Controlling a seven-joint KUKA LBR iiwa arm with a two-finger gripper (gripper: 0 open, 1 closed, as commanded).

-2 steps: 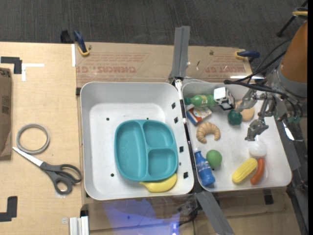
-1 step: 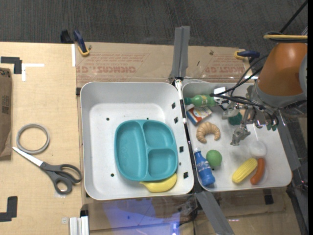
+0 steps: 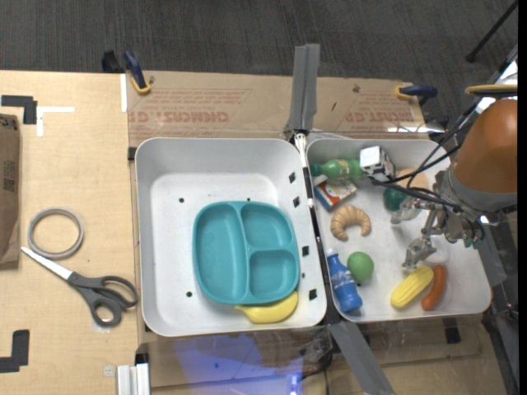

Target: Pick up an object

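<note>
Right bin [image 3: 473, 303] pretty cramped: croissant [image 3: 351, 220], green ball [image 3: 360, 264], blue bottle [image 3: 342, 282] down its left side, corn [image 3: 411, 287] and sausage [image 3: 433, 287] lower right, more clutter up top. Bare strip mid-bin, under the gripper [image 3: 416, 235]. Left bin [image 3: 156, 220] roomier (teal tray [image 3: 245, 251] and banana [image 3: 272, 309] hogging the middle), open floor along top and left.

From my station, both white bins [image 3: 156, 220] read as smooth, faintly glossy plastic. The teal divided plate [image 3: 245, 252] looks matt plastic. I take the scissors' [image 3: 82, 285] blades for bare metal and their grey handles for plastic. The bench [image 3: 66, 138] looks like pale wood, with matt brown cardboard [image 3: 214, 105] along its far edge.
</note>
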